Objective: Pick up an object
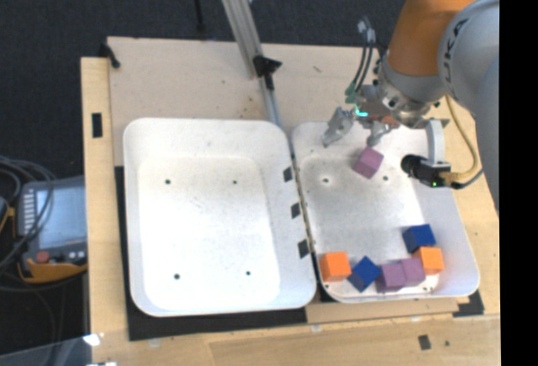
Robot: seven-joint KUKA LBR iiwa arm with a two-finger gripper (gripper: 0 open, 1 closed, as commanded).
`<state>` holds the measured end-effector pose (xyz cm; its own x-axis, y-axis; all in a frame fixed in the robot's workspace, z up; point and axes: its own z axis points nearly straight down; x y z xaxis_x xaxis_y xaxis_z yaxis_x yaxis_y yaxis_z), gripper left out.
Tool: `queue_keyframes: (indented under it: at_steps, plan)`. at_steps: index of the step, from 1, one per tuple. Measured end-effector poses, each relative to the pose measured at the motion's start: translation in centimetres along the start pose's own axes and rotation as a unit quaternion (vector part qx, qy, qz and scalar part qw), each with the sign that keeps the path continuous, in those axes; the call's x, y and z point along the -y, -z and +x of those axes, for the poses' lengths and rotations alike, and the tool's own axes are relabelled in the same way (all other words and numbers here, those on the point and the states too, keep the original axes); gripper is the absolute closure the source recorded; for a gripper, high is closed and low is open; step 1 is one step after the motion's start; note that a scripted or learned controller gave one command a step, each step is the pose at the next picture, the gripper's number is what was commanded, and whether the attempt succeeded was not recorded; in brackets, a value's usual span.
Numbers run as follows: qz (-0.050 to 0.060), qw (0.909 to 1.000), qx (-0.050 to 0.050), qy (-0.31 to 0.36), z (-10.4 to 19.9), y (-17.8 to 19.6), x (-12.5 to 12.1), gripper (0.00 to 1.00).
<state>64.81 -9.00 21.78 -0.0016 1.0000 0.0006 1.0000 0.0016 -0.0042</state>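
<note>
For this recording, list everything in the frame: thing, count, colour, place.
bins: 2, white, side by side on the bench; left, right
purple blocks: 3; one high in the right bin below the tool, two at its near edge
blue blocks: 2; near edge, near right corner
orange blocks: 2; near left corner, near right corner
metal post: 1, silver, behind the bins
pendant: 1, grey, far left
arm: 1, grey with an orange band
tool: 1, above the right bin's far end

Slanted overhead view of 2 bins (210,137)
</note>
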Motion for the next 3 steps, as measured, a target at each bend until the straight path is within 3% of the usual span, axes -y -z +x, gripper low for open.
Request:
queue_keyframes:
  at_steps: [1,3]
  plan:
    - [-0.002,1.0000,0.000,0.000,0.0,0.3,-0.1,0.00]
    - [0.000,1.0000,0.001,-0.003,-0.6,-12.1,-0.6,0.00]
